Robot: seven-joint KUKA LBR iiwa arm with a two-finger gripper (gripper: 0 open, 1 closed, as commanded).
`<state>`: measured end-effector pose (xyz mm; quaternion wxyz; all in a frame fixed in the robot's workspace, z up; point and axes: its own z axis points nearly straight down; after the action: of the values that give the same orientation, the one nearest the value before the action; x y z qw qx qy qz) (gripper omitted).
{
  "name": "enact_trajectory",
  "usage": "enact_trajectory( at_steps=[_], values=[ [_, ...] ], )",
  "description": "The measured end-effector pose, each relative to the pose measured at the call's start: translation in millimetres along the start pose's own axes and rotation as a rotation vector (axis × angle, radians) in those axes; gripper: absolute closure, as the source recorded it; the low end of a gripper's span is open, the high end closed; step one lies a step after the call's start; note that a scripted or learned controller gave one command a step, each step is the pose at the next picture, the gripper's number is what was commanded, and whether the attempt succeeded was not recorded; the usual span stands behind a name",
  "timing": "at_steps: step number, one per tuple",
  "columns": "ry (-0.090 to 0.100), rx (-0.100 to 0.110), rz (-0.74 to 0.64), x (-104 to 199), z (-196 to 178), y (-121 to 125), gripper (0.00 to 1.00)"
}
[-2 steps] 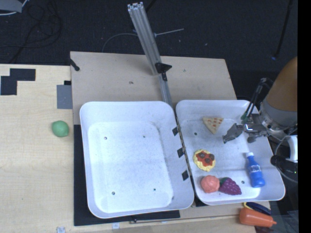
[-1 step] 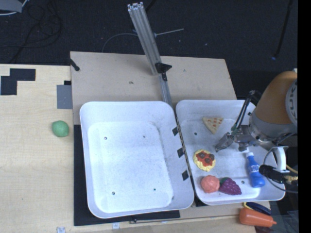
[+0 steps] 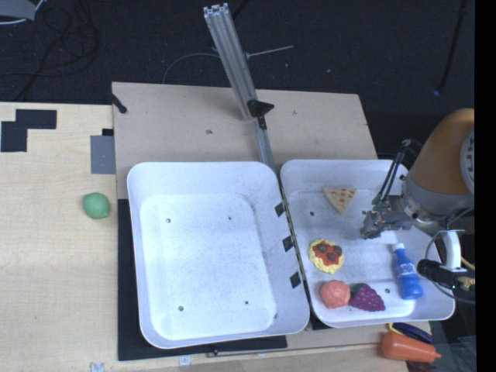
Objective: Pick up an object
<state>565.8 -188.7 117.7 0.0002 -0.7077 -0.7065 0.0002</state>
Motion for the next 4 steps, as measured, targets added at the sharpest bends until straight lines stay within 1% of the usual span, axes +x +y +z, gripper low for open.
enact_trajectory(
  at_steps=[1,2,3,4],
  values=[
    [-0.001,-0.004,-0.002,3.9,-44.2,5.7,1.0],
    [-0.001,-0.004,-0.001,3.5,-93.8,6.1,1.0],
    [0.001,-0.002,-0.006,56.2,-104.1,15.1,1.0],
    [0.001,0.0,-0.005,100.8,-98.7,25.9,1.0]
  ],
)
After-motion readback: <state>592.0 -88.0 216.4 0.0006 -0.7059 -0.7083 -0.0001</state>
